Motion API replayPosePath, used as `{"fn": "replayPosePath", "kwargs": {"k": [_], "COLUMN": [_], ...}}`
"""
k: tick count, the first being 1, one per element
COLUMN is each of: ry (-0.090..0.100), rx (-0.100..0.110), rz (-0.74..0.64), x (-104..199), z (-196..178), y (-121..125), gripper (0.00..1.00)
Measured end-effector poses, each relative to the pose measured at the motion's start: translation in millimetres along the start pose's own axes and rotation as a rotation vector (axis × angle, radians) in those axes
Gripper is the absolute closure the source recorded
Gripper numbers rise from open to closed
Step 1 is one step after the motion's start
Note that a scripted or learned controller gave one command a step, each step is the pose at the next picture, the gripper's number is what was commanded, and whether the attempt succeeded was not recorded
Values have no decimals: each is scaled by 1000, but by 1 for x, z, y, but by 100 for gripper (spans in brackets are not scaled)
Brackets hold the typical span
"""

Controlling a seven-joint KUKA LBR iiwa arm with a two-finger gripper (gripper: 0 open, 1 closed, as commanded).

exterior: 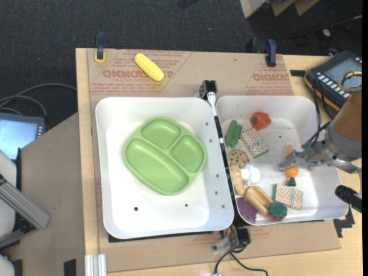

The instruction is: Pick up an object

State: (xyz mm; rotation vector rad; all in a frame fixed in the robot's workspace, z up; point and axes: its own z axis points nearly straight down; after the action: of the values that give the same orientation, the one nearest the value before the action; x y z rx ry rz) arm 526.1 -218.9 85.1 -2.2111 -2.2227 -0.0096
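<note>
The right bin point(270, 105) holds several toy foods: a red tomato point(260, 119), a green pickle point(233, 133), a patterned cracker block point(254, 142), a round cookie point(234, 156), a bread roll point(257, 197) and a second patterned block point(288, 196). My gripper point(294, 161) hangs low over the right side of this bin. It is just above a small orange piece point(292, 171) with a green bit point(291, 181) beside it. The gripper partly hides what lies under it.
A green divided plate point(164, 154) lies in the left bin point(115, 200). A yellow corn cob point(149, 66) rests on the bench behind that bin. A purple piece point(247, 210) and a teal piece point(278, 210) sit at the right bin's front wall. A black pendant point(336, 82) is at far right.
</note>
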Motion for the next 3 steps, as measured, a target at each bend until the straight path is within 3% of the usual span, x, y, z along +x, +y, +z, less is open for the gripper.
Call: {"fn": "replayPosePath", "kwargs": {"k": [2, 3], "ry": [0, 0], "rx": [0, 0], "rz": [0, 1], "x": [0, 0], "z": [0, 0], "y": [0, -16], "gripper": [0, 0]}}
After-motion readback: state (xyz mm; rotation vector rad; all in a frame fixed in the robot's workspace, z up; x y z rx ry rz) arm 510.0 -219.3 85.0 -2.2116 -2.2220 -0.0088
